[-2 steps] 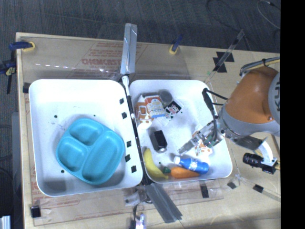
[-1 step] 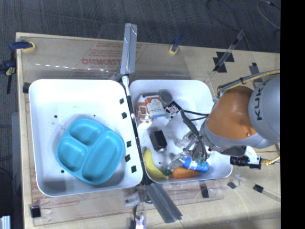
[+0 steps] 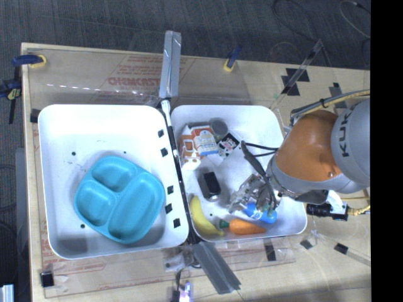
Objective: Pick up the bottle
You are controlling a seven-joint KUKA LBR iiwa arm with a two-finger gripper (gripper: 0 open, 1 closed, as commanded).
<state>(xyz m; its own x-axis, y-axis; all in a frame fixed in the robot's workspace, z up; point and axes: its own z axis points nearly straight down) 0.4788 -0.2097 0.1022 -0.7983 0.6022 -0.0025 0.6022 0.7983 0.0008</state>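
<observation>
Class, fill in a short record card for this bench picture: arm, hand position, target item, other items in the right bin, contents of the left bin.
arm: reaches in from the right
hand: low in the right bin, over the blue bottle
right bin, others: banana, carrot, black block, carton
left bin: blue divided plate
grip: cannot tell

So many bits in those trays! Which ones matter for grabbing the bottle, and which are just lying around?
Part of the job:
- blue bottle, right bin
- gripper, right over it

Just lying about:
- banana
- carrot
- black block
- carton
- blue divided plate, left bin
</observation>
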